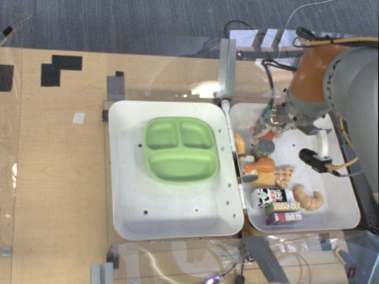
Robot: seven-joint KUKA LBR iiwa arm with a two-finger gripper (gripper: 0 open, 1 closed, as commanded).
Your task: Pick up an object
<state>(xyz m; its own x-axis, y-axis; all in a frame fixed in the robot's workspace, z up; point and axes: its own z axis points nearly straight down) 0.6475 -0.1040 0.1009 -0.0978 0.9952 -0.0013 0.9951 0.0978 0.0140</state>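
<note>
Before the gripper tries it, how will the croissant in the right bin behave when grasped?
The croissant looks like a small, probably light toy. Its curved, tapering shape may slip from the fingers. It lies flat, so rolling seems unlikely.

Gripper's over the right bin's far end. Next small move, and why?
Probably a short descent onto the toys just below it. The gripper sits at the far end of the right bin, right above a cluster of small items, and nothing shows between its fingers. The croissant and carton lie farther off.
</note>
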